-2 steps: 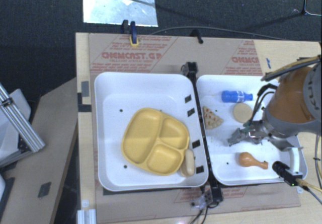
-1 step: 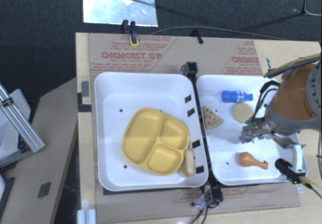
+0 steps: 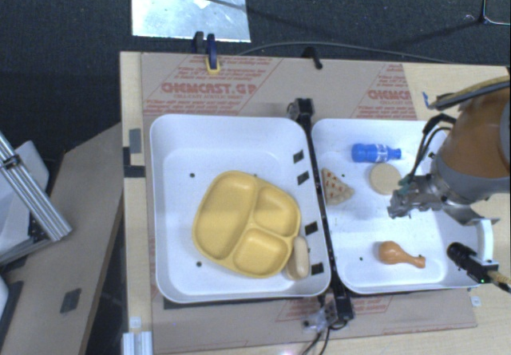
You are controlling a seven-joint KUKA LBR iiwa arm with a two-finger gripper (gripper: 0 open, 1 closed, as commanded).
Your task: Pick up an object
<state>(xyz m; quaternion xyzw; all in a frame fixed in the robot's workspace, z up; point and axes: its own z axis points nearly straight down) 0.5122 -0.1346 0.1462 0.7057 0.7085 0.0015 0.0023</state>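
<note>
Over the right bin [image 3: 345,278], the arm [image 3: 479,146] reaches in from the right edge and its claw [image 3: 406,203] hangs low above the white floor, just right of the round biscuit [image 3: 385,179] and above the chicken leg [image 3: 399,254]. Whether the claw is apart or together cannot be told at this angle, and nothing is seen between its tips. The task asks for any 1 object, so the loose items in this bin are the likely candidates, and they lie spread apart, probably so each can be reached without nudging a neighbour. There are 4 of them: 1 blue bottle [image 3: 375,153] on its side near the far wall, 1 biscuit just below it, 1 pizza slice [image 3: 335,187] close to the left wall, and 1 chicken leg lying flat towards the near wall. The biscuit looks closest to the claw, so it seems the probable target, though the leg is also near. The left bin [image 3: 172,186] holds 1 yellow divided tray [image 3: 239,222] with 3 compartments, set at a tilt in the middle, and 1 pale bread roll [image 3: 299,257] touching the tray's near right corner. The 2 bins sit side by side on 1 cardboard sheet [image 3: 239,82], joined along the middle by dark clips [image 3: 302,179], which presumably keep them from sliding.
</note>
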